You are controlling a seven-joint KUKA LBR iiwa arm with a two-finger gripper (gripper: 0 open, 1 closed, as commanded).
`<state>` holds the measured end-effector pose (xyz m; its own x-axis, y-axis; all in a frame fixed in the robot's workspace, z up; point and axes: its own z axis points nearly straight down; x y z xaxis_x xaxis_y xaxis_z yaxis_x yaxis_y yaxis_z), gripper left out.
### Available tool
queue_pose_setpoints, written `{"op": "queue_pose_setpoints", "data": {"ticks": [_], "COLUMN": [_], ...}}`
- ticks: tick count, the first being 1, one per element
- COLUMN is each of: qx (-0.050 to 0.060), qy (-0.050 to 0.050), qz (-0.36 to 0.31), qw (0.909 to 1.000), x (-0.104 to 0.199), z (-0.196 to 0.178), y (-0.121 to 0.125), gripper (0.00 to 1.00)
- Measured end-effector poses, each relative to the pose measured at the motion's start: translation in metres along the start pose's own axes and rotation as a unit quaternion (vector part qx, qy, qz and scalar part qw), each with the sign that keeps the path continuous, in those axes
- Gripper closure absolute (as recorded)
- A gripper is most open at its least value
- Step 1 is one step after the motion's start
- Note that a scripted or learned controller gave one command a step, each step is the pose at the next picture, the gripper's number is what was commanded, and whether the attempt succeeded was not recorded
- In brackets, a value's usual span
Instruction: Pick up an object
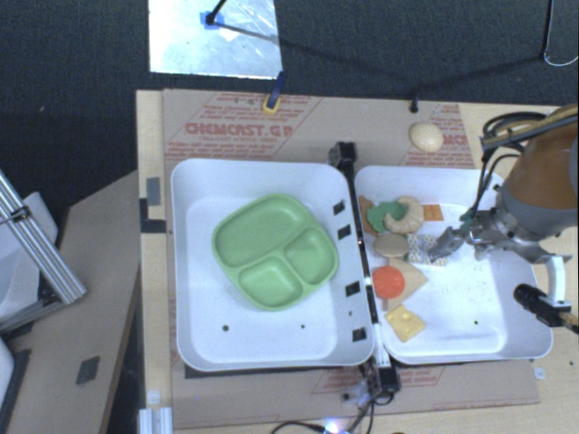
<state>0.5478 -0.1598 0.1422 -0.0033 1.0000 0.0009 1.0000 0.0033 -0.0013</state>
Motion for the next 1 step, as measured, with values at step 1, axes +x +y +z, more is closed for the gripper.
{"op": "queue_pose_setpoints", "data": {"ticks": [1], "qx": [0.0], "qy": [0.0], "qz": [0.001], "qw": [1.0], "x": [0.0004], "z": [0.0515], "y": [0.0006], "gripper": [0.0]}}
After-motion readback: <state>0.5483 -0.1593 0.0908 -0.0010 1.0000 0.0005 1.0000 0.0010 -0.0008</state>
